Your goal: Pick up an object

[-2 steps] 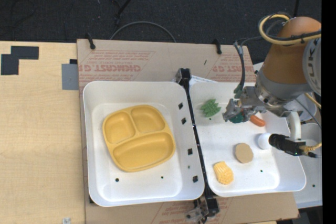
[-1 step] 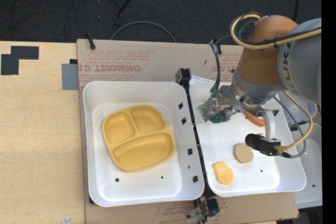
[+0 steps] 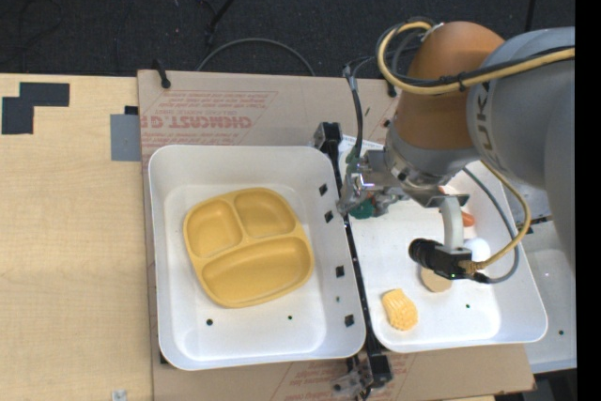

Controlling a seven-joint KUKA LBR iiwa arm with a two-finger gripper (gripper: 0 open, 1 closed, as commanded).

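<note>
Arm [image 3: 470, 99] overhangs right bin [image 3: 512, 315]; corn [image 3: 400, 308] near front; end effector [image 3: 362, 199] grip state unclear

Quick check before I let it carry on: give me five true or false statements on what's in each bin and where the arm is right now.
1. The yellow divided plate lies in the left bin. True.
2. The plate has three compartments. True.
3. The piece of yellow corn sits in the left bin, on the plate. False: it lies in the right bin, near its front edge.
4. The arm hangs over the left bin. False: it hangs over the right bin, and the gripper is at that bin's inner edge beside the divider.
5. The corn is between the gripper's fingers. False: it lies on the bin floor, well apart from the gripper.
</note>
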